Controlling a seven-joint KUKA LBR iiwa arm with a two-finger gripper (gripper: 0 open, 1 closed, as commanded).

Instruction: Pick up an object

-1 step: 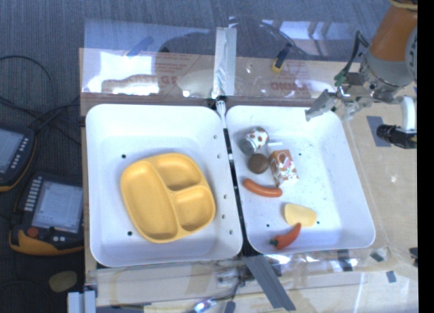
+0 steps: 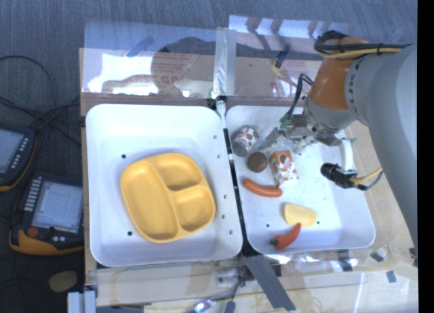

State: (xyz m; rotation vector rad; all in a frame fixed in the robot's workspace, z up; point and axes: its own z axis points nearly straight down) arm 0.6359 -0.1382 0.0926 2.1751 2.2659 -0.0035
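- Two white bins sit side by side on the bench: the left bin (image 2: 102, 135) carries a yellow divided plate (image 2: 167, 196) near its middle, and the right bin (image 2: 339, 220) carries the small items.
- Grey with an orange band, the arm (image 2: 352, 81) comes in over the right bin's far right corner, and its gripper (image 2: 288, 134) hangs low over the far half of that bin.
- Whether the gripper is open or closed cannot be told from this slant, and nothing is clearly seen in it.
- Closest to it is a printed carton (image 2: 283, 167), lying just below it near the bin's middle; this looks like the likely target.
- Beside the carton rest a brown ball (image 2: 257, 162) and, nearer the dividing edge, a small patterned cup (image 2: 244, 137).
- Toward the near edge lie a sausage (image 2: 262, 188), a yellow wedge (image 2: 300, 215) and a red chili (image 2: 287, 237).
- To pick well, the gripper should centre over one item, straddle its narrow side, and descend clear of the ball, since the crowding risks a nudge instead of a grasp.
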